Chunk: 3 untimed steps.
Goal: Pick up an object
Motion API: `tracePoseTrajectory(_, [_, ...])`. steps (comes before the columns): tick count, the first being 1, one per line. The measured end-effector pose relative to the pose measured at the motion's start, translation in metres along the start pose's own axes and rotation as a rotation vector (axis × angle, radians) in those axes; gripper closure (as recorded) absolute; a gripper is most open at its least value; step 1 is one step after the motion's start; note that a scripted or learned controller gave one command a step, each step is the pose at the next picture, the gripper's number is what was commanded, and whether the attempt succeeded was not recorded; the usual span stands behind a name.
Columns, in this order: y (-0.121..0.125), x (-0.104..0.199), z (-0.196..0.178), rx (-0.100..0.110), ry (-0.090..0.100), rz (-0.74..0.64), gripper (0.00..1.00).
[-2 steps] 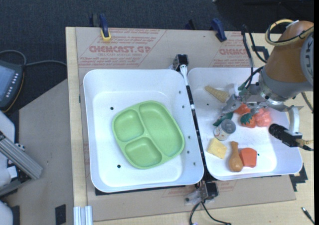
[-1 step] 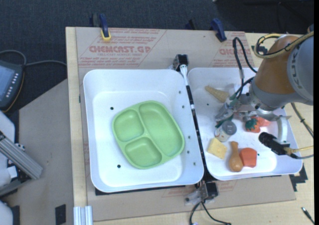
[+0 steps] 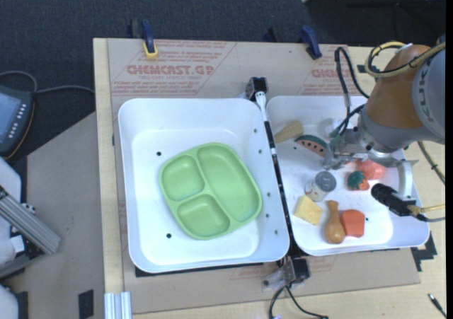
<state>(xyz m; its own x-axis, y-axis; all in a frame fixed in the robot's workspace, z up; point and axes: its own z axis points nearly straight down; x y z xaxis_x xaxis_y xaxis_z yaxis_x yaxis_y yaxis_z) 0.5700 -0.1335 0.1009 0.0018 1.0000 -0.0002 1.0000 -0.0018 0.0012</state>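
Over the middle of the right bin (image 3: 386, 234), we find the pincer (image 3: 338, 158) hanging low at the end of the grey and orange arm (image 3: 393, 98). We cannot tell whether it is open or closed, and we see nothing held in it.

Just beside it, at seven o'clock, stands a small grey round tin (image 3: 324, 182). Near at ten o'clock lies a toy watermelon slice (image 3: 311, 145), and beyond that a tan wedge (image 3: 289, 131), perhaps bread. At four o'clock sits a green and red toy (image 3: 362, 176), too small for us to name.

Farther out, between six and seven o'clock, we see a yellow cheese block (image 3: 308, 210), a brown drumstick shape (image 3: 333, 224) and an orange-red block (image 3: 352, 222), close together. Well apart at nine o'clock, the left bin (image 3: 141, 141) holds a green divided plate (image 3: 209, 190).

We judge this to be the approach: every toy rests on the bin floor, none lifted. The next move calls for choosing one target, likely the tin or the watermelon slice as nearest, centring above it, lowering, closing and rising without nudging its neighbours.
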Motion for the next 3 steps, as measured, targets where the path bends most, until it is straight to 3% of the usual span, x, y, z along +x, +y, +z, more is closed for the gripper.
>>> tracePoseTrajectory(2, [-0.004, 0.003, -0.111, -0.006, -0.002, -0.003, 1.00])
tracePoseTrajectory(3, [-0.003, 0.004, -0.125, -0.003, -0.001, -0.003, 1.00])
